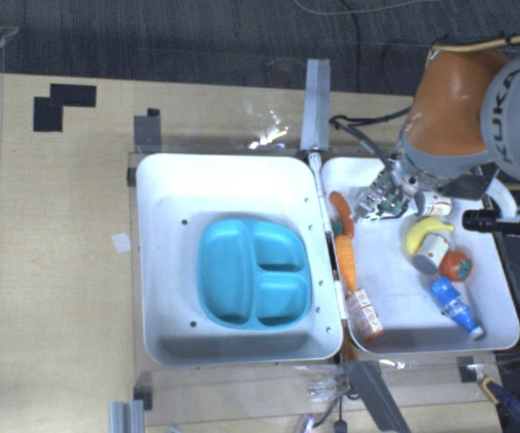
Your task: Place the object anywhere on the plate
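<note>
A blue plate [253,273] with three compartments lies in the left bin [165,242]. My gripper [382,198] hangs low over the back left part of the right bin [504,318], just right of a red sausage [341,212]. Beneath the sausage, an orange carrot [346,262] lies along the bin's left wall. A yellow banana [427,233] sits to the gripper's right. The orange band and wrist hide the bin's back right corner.
The right bin also holds a red and white packet [365,315] at the front left, a red tomato [457,265], a blue bottle [454,308] and a small grey item [427,262]. A metal divider [316,106] stands behind the bins.
</note>
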